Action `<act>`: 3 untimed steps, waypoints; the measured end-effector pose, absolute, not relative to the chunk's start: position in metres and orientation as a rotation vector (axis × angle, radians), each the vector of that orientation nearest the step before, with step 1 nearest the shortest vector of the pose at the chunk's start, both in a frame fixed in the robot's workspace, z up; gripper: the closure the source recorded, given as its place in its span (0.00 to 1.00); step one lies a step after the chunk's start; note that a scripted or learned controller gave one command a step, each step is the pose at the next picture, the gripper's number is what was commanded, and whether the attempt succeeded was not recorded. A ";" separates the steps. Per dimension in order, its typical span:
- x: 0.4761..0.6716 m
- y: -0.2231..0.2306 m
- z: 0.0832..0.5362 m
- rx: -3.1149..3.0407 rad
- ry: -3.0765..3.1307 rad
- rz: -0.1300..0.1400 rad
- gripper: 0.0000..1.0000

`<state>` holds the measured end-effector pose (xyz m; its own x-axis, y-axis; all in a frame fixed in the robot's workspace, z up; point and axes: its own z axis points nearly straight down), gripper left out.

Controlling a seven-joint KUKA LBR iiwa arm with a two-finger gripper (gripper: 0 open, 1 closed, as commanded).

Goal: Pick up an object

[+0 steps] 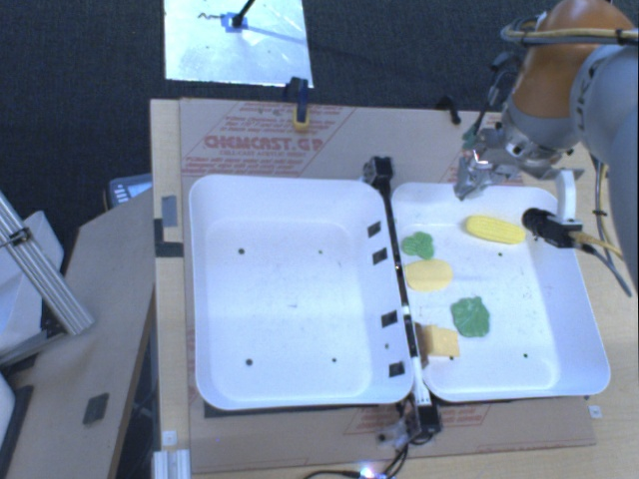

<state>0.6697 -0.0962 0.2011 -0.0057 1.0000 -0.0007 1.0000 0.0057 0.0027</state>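
Well left of the claw (471, 180): the left bin (290, 287), bare white floor, wide room inside its rim. Nearer, between the bins: black clips (384, 257) along the shared edge. Below and left of the claw, in the right bin (559, 347): small green piece (417, 244), pale yellow disc (428, 274), larger green piece (469, 316), tan block (439, 342) by the divider. Just below and right of the claw, apart from it: yellow corn (494, 230). Claw poised over the bin's far rim; opening hard to tell, nothing seen between the fingers.
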 end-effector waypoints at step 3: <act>0.659 -0.015 0.249 2.214 2.228 0.001 1.00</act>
